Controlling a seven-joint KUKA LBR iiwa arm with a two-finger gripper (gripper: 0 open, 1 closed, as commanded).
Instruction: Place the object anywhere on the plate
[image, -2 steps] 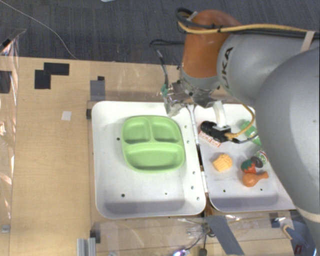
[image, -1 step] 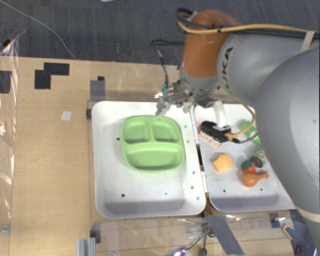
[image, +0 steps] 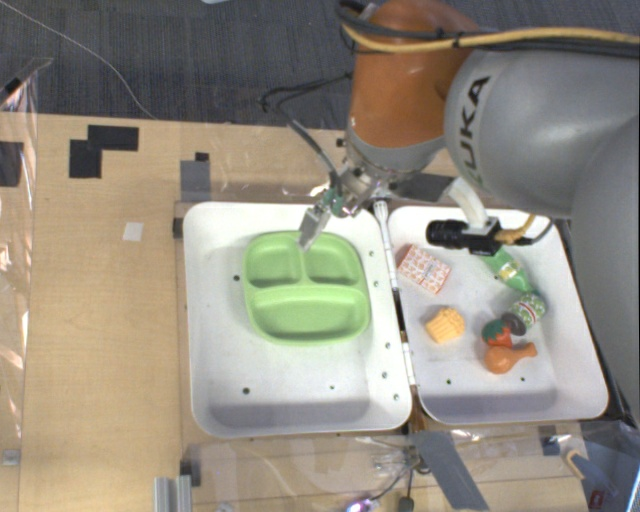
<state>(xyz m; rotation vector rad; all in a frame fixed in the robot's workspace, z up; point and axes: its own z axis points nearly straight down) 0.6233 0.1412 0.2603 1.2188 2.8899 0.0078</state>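
Looking down at a slant on a wooden worktop (image: 90, 330) that carries two shallow white bins side by side. The left bin (image: 215, 380) holds a green plate (image: 305, 292) with three compartments, two small ones on its far side and one long one on its near side; nothing lies in any of them.

The grey arm with its orange band reaches in from the right, and its tool (image: 312, 228) hangs over the far edge of the plate, above the ridge between the two small compartments. The tool looks slim and pointed from here, and whether its tips are apart or together cannot be told. No object can be made out between them.

All the loose items lie in the right bin (image: 580, 395), well apart from the plate: a pink patterned packet (image: 422, 269) nearest the plate, a yellow corn piece (image: 445, 325) just in front of it, and farther from the plate a green bottle (image: 510, 268), a small dark can (image: 528, 310), a dark round item (image: 497, 329) and an orange drumstick-like toy (image: 507, 356).

By this evidence the task looks undone: the plate is bare, and an object has yet to be seen arriving on it.
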